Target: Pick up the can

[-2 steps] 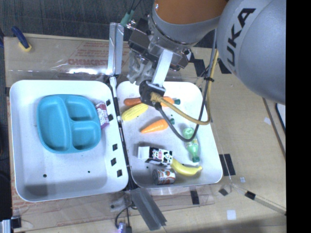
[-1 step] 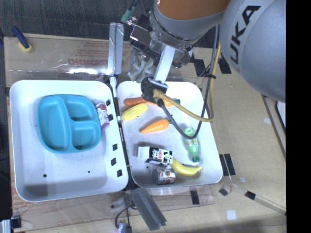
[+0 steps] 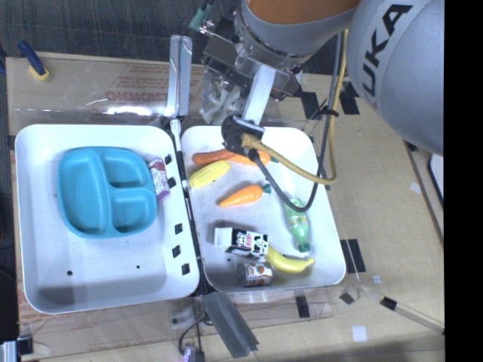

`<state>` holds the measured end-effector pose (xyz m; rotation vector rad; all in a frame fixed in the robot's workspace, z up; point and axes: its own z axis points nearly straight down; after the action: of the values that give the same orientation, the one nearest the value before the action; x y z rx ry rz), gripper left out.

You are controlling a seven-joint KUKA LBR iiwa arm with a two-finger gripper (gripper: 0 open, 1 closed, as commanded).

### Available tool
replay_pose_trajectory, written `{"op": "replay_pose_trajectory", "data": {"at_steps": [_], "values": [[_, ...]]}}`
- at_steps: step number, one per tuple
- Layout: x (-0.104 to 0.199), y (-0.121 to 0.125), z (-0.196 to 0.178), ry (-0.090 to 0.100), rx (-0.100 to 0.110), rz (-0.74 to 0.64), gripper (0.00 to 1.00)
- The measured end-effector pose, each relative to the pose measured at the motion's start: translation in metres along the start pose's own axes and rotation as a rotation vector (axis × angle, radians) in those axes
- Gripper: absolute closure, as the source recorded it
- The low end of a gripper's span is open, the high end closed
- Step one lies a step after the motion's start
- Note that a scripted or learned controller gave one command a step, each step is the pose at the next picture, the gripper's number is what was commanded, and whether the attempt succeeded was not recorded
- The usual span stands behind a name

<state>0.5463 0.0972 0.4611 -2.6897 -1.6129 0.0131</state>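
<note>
Can (image 3: 255, 274) beside banana (image 3: 290, 262) in right bin (image 3: 321, 236), tray (image 3: 106, 191) in left bin (image 3: 98, 277), end effector (image 3: 219, 100) unclear

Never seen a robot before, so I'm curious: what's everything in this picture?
bins: two, white, side by side
tray: one, blue, left bin
packet: one, purplish, left bin, beside the tray
carrots: two, orange, right bin, back half
corn: one, yellow, right bin, left side
bottle: one, green, right bin, right side
carton: one, black-and-white, right bin, front
banana: one, yellow, right bin, front
can: one, red-labelled, right bin, front edge
arm: one, grey with orange band, from the right
end effector: one, metallic, over right bin's back edge
</note>
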Motion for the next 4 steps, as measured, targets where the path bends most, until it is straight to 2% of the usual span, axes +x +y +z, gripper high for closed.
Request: {"op": "replay_pose_trajectory", "data": {"at_steps": [4], "values": [[0.008,-0.004,-0.039,-0.002,0.005,-0.037,1.0]]}}
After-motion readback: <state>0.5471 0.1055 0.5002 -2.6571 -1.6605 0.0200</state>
